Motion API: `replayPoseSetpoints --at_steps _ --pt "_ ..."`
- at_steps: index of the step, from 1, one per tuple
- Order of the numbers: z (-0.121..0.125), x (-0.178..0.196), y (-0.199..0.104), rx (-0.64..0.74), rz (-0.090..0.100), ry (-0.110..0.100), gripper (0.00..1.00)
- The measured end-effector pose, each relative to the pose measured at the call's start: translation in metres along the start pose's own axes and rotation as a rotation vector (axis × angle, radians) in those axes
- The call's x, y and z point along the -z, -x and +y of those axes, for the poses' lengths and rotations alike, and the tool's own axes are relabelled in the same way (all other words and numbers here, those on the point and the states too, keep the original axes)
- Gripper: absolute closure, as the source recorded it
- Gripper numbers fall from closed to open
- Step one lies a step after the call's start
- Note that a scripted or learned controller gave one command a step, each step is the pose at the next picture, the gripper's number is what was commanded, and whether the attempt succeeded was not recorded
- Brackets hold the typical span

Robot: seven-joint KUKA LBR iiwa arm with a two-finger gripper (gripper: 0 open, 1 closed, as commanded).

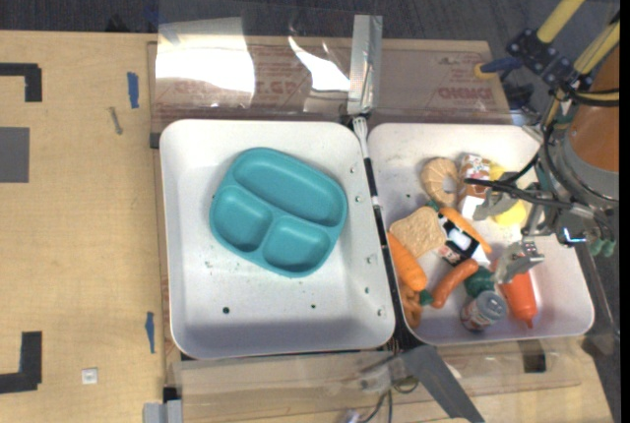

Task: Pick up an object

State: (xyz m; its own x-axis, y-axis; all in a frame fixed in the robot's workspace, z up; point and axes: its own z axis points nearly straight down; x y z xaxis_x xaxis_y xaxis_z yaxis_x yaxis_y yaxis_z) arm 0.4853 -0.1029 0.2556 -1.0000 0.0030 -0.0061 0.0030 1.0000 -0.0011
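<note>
While I hang over the right bin point(576, 288), my fingers point(519, 264) spread above an orange carrot point(522, 298), toy foods heaped beside them, teal plate point(279, 211) well apart.

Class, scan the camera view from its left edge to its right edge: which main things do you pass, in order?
Blue tape strip → left white bin → teal divided plate → right white bin with its heap of toy food → tool over that bin's right part.
</note>
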Motion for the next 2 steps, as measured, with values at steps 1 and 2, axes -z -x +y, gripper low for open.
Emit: replayPoseSetpoints --at_steps 1,2 --pt "-0.035 -0.161 0.047 -0.087 0.005 0.001 0.00" --pt "0.000 -0.166 0.103 0.021 -0.007 0.000 0.00"
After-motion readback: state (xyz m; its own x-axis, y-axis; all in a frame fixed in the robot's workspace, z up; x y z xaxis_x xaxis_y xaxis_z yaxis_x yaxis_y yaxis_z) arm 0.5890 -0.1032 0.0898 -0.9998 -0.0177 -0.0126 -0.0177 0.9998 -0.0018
